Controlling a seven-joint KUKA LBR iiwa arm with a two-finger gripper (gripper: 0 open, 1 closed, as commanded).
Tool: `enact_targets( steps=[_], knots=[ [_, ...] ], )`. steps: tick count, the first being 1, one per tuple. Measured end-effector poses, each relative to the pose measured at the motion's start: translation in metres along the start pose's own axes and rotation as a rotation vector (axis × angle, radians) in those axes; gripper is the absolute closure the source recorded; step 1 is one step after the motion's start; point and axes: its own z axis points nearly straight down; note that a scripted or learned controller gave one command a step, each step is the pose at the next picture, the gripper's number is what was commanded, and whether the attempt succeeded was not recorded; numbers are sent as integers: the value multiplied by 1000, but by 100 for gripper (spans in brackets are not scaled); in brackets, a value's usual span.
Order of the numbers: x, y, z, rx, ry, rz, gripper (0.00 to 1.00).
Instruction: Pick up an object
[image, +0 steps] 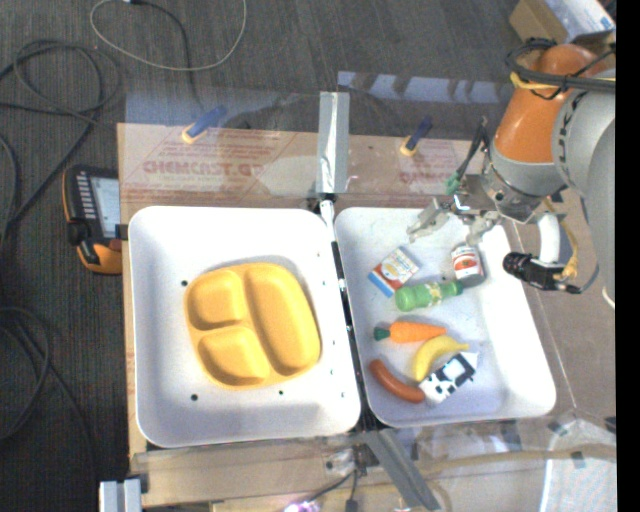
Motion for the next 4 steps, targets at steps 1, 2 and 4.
enact_targets(
  steps=[1, 2, 4],
  knots=[
    [-64, -11, 84, -5, 4, -38, 0],
    [-51, -44, 99, -14, -6, -63, 0],
    [-33, 28, 88, -14, -11, -75, 100]
  ],
)
